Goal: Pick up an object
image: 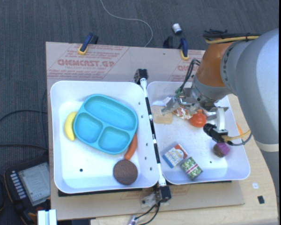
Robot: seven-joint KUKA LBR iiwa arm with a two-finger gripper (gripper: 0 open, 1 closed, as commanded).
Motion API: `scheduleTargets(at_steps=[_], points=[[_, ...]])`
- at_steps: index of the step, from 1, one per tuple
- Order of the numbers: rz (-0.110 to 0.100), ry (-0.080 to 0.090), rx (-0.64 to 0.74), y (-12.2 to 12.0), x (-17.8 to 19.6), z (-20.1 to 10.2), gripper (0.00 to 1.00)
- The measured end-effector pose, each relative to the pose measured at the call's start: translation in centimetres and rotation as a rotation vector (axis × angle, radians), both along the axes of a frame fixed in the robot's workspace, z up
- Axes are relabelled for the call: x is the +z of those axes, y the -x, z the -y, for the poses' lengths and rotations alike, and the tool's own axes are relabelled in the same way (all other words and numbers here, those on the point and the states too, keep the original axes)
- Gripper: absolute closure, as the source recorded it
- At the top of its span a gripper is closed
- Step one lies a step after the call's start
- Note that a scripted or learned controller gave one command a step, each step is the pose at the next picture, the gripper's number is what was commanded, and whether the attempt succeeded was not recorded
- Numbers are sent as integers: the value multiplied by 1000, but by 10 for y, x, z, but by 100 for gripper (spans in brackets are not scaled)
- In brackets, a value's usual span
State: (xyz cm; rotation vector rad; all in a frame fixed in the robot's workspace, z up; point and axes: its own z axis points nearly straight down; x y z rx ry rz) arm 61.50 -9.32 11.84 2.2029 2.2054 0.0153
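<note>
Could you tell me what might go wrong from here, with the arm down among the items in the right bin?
1. The gripper sits in a tight cluster: the orange-red ball, a tan piece and small wrappers lie packed together, so a grasp may catch two things or none.
2. The wrist's black cable hangs close to the purple item and might drag it.
</note>
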Motion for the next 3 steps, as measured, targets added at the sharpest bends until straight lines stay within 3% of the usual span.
scheduleTargets(at_steps=[1, 3], points=[[3, 5, -1, -1, 12, 2, 100], [3, 8, 0, -1, 32, 3, 100]])
